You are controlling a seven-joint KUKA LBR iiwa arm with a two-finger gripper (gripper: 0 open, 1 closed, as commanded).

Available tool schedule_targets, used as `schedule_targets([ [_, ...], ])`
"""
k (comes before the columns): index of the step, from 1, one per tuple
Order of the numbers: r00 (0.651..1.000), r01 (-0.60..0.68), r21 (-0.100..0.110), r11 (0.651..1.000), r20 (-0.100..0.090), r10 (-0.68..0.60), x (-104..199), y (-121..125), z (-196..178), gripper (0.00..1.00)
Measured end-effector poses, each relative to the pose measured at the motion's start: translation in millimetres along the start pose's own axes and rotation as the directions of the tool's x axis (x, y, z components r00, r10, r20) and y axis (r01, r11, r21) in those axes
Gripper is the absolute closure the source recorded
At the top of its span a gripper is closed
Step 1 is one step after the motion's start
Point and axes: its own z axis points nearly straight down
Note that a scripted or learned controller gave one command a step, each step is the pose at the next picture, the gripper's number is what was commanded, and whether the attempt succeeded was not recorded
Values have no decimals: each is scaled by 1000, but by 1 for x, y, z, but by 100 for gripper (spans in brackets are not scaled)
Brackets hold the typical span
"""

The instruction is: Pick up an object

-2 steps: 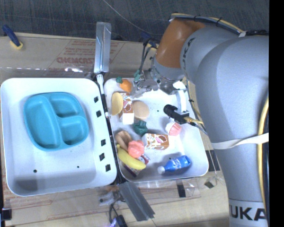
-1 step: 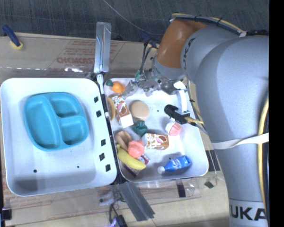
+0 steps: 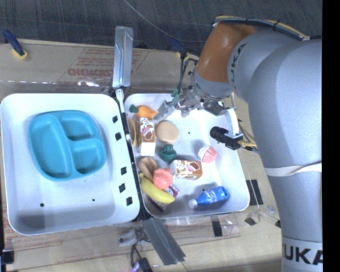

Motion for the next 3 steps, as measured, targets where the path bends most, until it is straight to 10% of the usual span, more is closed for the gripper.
schedule_targets([
  [2, 1000, 5, -5, 1000, 5, -5, 4, 2, 26, 0],
  [3, 1000, 6, -9, 1000, 5, -6, 18, -63, 40, 0],
])
